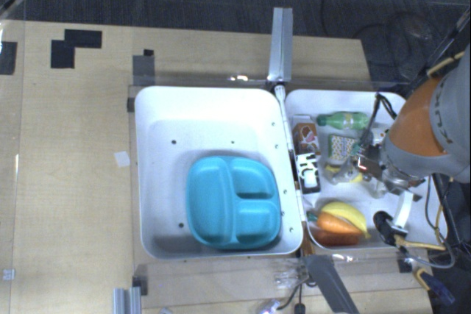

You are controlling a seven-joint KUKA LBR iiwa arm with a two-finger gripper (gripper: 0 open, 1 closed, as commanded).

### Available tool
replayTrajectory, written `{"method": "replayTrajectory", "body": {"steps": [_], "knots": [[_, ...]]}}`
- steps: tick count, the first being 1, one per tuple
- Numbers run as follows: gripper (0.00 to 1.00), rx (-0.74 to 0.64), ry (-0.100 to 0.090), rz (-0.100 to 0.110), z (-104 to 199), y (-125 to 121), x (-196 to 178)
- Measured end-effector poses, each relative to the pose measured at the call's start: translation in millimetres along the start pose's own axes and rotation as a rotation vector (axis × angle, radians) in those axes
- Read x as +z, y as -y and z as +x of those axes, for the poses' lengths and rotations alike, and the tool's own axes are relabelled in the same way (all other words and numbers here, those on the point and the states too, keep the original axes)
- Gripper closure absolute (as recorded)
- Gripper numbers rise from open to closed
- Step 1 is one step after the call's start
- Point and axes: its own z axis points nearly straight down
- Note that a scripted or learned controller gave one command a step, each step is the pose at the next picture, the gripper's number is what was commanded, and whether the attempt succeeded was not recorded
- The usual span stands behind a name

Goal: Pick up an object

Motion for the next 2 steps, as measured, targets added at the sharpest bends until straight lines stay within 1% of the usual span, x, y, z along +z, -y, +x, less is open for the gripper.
{"method": "replayTrajectory", "body": {"steps": [1, 2], "knots": [[0.00, -0.034, 0.003, -0.004, 11, -70, 1], [0.00, -0.019, 0.005, 0.062, 11, -149, 6]]}}
